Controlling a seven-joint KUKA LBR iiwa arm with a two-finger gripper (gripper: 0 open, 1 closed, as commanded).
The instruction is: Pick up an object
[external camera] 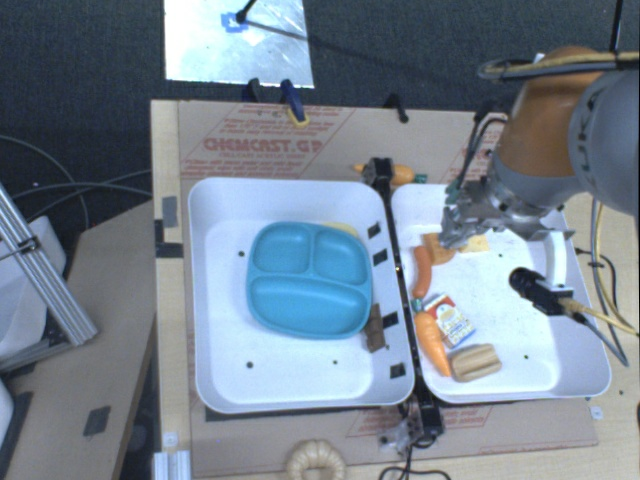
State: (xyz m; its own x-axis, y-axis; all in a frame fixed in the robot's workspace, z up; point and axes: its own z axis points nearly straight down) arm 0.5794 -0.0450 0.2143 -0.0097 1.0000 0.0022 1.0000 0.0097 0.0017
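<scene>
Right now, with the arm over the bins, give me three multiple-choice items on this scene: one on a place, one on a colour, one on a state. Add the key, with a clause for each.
1. Where does the divided plate lie?
A. In the left bin
B. In the right bin
C. On the cardboard outside the bins

2. What colour is the divided plate?
A. Red
B. Blue
C. Yellow

3. Where is the gripper at this moment?
A. Over the left bin
B. Off the bench
C. Low over the far part of the right bin

Key:
1 A, the plate sits inside the left bin's walls.
2 B, its whole surface shows light blue.
3 C, the gripper hangs just above the orange sausage-shaped toy near the right bin's far end.
</scene>
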